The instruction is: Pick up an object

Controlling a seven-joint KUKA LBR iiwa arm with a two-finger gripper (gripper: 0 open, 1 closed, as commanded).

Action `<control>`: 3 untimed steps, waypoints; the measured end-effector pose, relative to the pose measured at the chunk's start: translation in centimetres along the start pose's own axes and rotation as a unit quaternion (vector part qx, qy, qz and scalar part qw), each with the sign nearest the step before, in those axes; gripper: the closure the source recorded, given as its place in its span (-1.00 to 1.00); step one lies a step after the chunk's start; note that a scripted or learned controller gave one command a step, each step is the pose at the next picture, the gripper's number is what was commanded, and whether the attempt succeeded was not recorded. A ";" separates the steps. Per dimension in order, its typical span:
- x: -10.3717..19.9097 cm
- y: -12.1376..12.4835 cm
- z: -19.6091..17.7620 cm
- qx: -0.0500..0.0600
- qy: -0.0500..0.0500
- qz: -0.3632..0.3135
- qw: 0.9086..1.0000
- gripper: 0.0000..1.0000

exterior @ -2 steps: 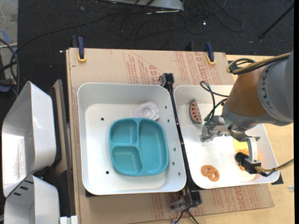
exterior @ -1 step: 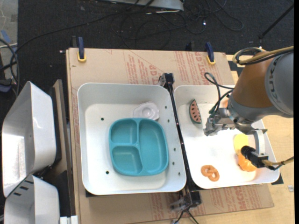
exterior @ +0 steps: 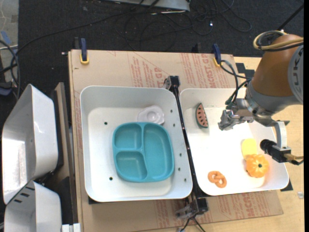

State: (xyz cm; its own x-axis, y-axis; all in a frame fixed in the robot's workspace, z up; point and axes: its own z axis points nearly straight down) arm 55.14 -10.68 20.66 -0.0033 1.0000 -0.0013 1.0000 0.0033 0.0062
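Tool (exterior: 227, 121) hung over the right bin (exterior: 212, 190), upper middle; whether clenched or released could not be told. Watermelon slice (exterior: 201, 115) lay at 9 o'clock from it, near. Yellow piece (exterior: 249, 147) sat at 4 o'clock, touching an orange pumpkin (exterior: 257, 166) just below it. Pretzel (exterior: 217, 178) lay at 6 o'clock, well apart. Left bin (exterior: 91, 129) held a teal 3-compartment tray (exterior: 143, 152) and a clear lid (exterior: 151, 115).

A robotics lab: a robot arm (exterior: 277, 76) over two white bins (exterior: 91, 144) on a clamped cardboard-topped bench (exterior: 140, 66), loose cables (exterior: 159, 18) trailing across dark floor
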 end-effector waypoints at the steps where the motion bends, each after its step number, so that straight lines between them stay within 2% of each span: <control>1: 0.0 0.2 -2.5 0.001 0.000 0.000 1.000 1.00; 3: 10.6 1.4 -2.0 0.003 0.001 -0.002 1.000 1.00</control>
State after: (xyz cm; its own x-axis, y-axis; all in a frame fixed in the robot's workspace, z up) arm 56.48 -0.11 22.67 -0.0081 1.0000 0.0016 1.0000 0.0081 0.0010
